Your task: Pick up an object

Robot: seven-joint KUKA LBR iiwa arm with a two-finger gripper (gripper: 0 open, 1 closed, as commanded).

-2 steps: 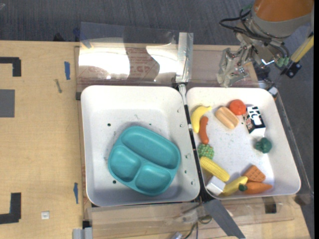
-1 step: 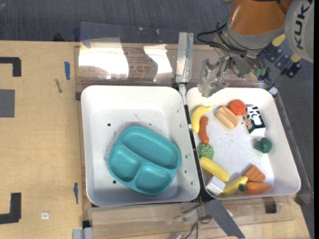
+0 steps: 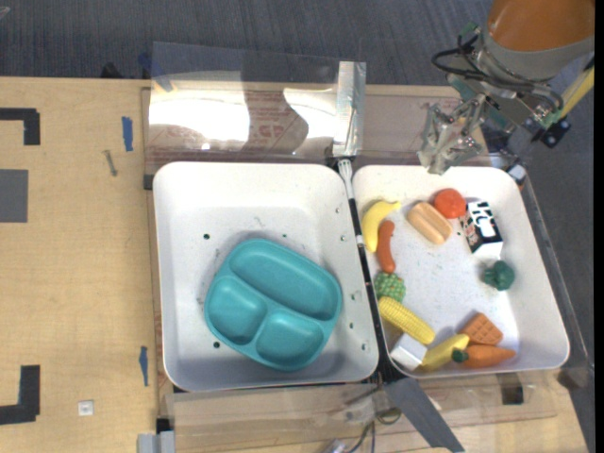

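Observation:
My gripper (image 3: 442, 161) hangs over the far rim of the right bin (image 3: 545, 281), open with nothing between its fingers. Below it in that bin lie toy foods: a red tomato (image 3: 449, 203), a hot dog bun (image 3: 429, 223), a yellow banana (image 3: 377, 217), a red sausage (image 3: 386, 240) and a black-and-white box (image 3: 482, 225). Nearer the front are a green broccoli (image 3: 498, 275), a corn cob (image 3: 406, 320), a waffle piece (image 3: 481, 328) and a carrot (image 3: 487, 355). The tomato is the closest item to the fingertips.
A teal divided plate (image 3: 274, 302) sits in the left bin (image 3: 179, 215). A clear plastic sheet and metal bracket (image 3: 349, 111) stand behind the bins. Wooden bench surface (image 3: 66, 253) extends to the left. Cables trail off the wrist at the top right.

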